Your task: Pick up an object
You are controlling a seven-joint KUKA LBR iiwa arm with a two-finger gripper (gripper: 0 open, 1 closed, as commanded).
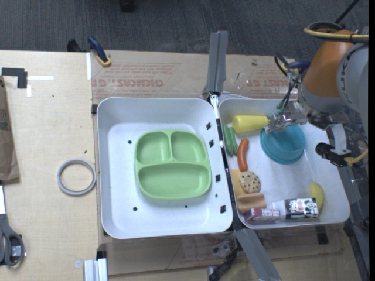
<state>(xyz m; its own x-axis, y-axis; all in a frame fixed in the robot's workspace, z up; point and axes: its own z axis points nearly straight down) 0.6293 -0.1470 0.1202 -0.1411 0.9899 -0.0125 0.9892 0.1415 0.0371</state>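
Two bins sat side by side: the left bin (111, 157) held a green tray (173, 164), and the right bin (334, 206) held the loose items. The gripper (280, 120) hung at the right bin's 12 o'clock end, at the rim of a blue bowl (284, 143), with a yellow corn (249, 122) just beside it at its 9 o'clock. Whether its jaws were released or clenched could not be told; nothing showed between them. Below the corn lay a green pod (229, 139) and an orange carrot (242, 150), then a cookie (250, 182), a box (302, 208) at 6 o'clock and a lemon (316, 193) at 5 o'clock. The step in hand looked like the approach to a grasp, with the bowl's rim or the corn as the likely target. The next move would call for a short descent so the jaws straddle the chosen thing, then a firm close before lifting; the thin rim would leave little margin.
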